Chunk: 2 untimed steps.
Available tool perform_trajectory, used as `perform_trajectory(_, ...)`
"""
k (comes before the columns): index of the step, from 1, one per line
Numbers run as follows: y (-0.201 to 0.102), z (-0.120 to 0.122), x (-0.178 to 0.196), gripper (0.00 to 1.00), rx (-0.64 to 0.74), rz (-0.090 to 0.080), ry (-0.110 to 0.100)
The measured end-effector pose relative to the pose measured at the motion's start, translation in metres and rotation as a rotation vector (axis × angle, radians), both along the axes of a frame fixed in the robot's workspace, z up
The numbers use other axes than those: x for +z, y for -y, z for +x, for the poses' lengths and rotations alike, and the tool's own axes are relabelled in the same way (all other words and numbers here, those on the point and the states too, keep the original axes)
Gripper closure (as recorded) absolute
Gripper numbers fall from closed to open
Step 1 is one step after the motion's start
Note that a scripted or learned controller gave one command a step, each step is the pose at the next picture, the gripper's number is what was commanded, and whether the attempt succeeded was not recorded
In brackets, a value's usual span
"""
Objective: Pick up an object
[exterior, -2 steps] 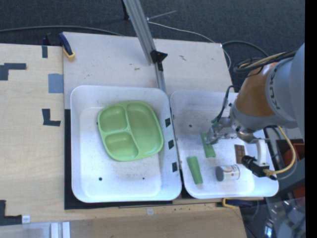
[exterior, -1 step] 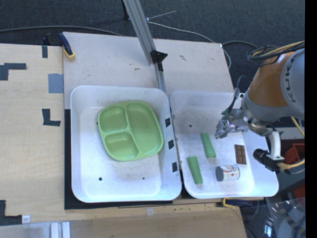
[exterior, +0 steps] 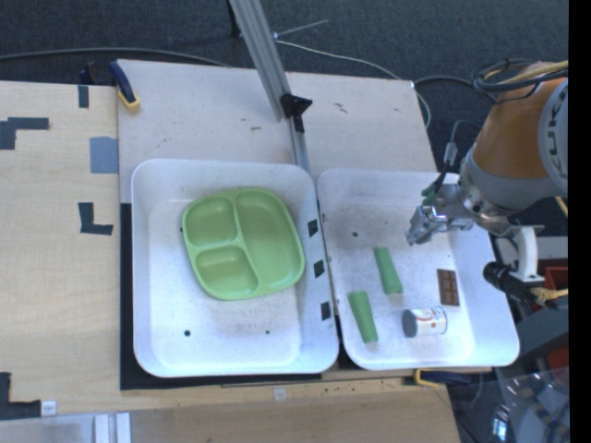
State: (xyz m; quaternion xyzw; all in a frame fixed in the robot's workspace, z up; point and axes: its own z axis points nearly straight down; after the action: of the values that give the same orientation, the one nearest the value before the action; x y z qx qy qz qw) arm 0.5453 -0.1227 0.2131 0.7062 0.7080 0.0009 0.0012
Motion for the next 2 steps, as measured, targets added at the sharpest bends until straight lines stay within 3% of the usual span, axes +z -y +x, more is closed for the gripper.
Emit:
perform_trajectory(1,-0.006,0.006,0.045,1.0,0.0,0.0,0.001)
perform_trajectory(2,-0.058,0.026,0.029,1.0,0.004,0.001,-0.005)
